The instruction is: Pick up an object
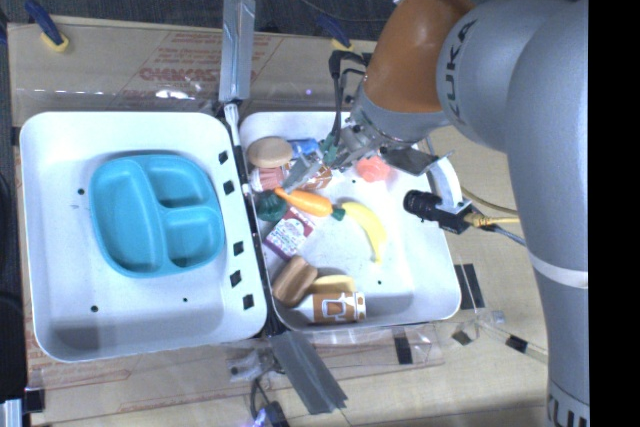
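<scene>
Arm: grey, smooth and rounded, with an orange band above the wrist; part of the word KUKA reads in dark letters on the shell; it reaches in from the right over the right bin
Claw: down at the back of the right bin, among the clutter there; how far it is spread I cannot tell, and nothing can be seen held in it
Right bin: shallow, white, glossy plastic with rounded corners, holding all the loose things
Carrot: orange, smooth, tapered, lying near the middle of the right bin, just in front of the claw
Banana: yellow, curved, just right of the carrot
Pink thing: soft pink, rounded, near the back right of that bin, beside the claw
Round lid: tan, disc-shaped, at the back left corner
Packet: flat, red and white, printed, writing too small to read
Bread roll: brown, oblong, near the front left
Can: brown and gold, lying on its side at the front, label not readable
Left bin: same white plastic, holding a blue tray with rounded divided compartments
Surface: pale cardboard with faded red print, not legible
</scene>
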You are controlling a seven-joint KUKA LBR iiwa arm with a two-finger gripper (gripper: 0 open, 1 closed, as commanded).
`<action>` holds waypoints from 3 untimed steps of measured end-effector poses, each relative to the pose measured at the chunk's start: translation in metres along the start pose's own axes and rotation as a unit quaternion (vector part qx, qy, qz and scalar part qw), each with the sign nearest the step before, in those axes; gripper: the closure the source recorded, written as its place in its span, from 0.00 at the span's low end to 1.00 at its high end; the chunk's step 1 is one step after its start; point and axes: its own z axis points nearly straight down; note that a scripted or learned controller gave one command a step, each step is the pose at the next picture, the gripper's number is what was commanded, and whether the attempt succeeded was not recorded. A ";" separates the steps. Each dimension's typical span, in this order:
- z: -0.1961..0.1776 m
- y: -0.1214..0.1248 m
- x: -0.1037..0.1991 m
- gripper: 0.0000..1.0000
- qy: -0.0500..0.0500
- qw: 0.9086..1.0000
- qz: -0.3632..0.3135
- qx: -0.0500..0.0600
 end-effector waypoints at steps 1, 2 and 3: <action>-0.046 0.008 -0.028 0.00 -0.001 0.999 0.037 -0.002; 0.051 -0.027 -0.044 0.00 0.002 1.000 -0.022 0.002; 0.098 -0.027 -0.054 0.00 0.000 0.999 0.042 -0.002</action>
